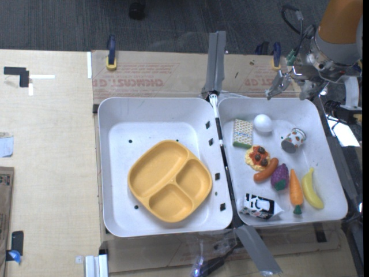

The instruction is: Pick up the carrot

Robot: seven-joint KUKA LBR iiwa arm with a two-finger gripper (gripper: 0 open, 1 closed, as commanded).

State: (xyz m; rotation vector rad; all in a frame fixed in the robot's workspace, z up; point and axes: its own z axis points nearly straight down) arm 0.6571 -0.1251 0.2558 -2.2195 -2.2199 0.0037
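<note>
The carrot [296,188] is orange with a green tip. It lies lengthwise near the front right of the right bin [328,154], between a purple fruit [280,176] and a banana [312,189]. My gripper [297,86] hangs over the far rim of the right bin, well behind the carrot. Its fingers are spread open with nothing between them.
The right bin also holds a white ball [263,122], a pale cracker [243,131], a brown-and-white toy [294,139], a pizza slice [257,156], a sausage [265,171] and a black-and-white packet [260,206]. A yellow divided plate [170,180] lies in the left bin [109,154].
</note>
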